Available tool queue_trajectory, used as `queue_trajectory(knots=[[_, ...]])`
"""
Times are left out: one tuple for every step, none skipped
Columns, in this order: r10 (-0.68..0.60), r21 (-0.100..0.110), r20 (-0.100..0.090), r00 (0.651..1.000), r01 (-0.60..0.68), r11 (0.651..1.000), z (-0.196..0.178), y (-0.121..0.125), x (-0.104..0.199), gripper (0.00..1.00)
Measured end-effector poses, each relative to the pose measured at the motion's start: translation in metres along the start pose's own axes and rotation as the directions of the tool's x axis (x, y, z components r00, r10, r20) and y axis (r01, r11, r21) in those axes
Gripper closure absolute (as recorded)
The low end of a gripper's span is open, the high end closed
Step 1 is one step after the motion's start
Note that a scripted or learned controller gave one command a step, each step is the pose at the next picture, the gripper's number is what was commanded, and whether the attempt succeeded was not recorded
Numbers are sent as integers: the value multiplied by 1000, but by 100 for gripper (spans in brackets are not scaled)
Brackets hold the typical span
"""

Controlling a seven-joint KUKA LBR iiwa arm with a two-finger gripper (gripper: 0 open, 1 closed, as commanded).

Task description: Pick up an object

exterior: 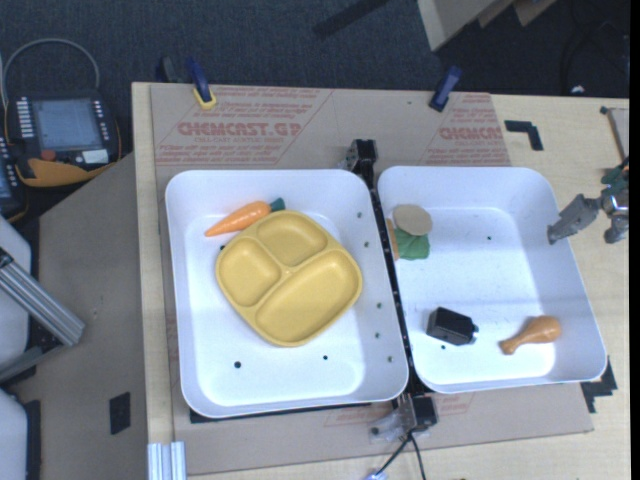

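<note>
- Left bin (190,268): I log a yellow divided plate (290,278) lying flat near its middle, three compartments showing nothing in them.
- Carrot (238,218): toy, orange with a green top, lying just beside the plate's upper left rim, apparently touching it; near the bin's back wall.
- Open room, left bin: bare white floor in front of the plate and along the left wall; the back strip is crowded by the carrot.
- Right bin (500,268): it holds four small candidates for the pick.
- Tan disc (411,219) resting on a green piece (412,246), both hard against the left wall, an awkward approach in my judgement.
- Black block (451,325): low in the bin, apart from the walls, with free floor around it.
- Drumstick (531,335): toy, tan, near the front right corner, well apart from the block.
- Gripper (585,215): I see it at the right rim of the right bin, above the wall, nothing between its fingers; whether they stand open or closed I cannot tell.
- Progress: nothing is picked yet; choosing, descending, grasping and lifting all remain.
- Table (300,128): brown board under both bins.
</note>
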State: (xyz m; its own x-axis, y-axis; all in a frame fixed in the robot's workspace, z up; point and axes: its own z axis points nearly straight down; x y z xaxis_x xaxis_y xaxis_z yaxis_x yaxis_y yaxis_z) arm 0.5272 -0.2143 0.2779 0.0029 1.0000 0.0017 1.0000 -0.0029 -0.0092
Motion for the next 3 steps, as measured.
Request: queue_trajectory(knots=[[-3, -10, 3, 1000, 3, 1000, -5, 2, 1, 0], [-2, -2, -1, 1000, 2, 1000, 59, 1, 1, 0], [-3, -8, 1, 1000, 3, 1000, 105, -3, 9, 0]])
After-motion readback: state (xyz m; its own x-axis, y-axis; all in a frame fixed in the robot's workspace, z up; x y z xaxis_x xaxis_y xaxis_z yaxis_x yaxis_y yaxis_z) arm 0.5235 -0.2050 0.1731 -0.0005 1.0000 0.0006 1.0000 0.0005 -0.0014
